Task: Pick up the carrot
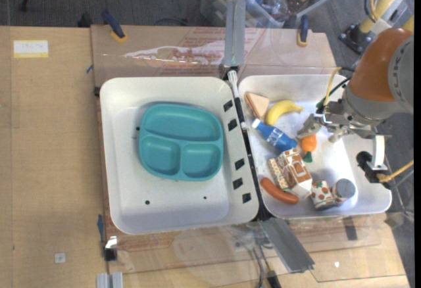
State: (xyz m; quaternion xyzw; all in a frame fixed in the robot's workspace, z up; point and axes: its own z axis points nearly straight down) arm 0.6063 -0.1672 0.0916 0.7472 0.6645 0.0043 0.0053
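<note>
carrot (308, 144) mid right bin (368, 201), beside blue bottle (275, 136) | gripper (318, 123) just above-right, touching or nearly | grip state: cannot tell

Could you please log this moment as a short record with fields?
arm: reaches in from the right over the right bin
tool: low in the right bin, just above the carrot
carrot: lying in the bin, not lifted
right bin, other items: banana, blue bottle, carton, sausage, can
left bin: teal tray
</note>
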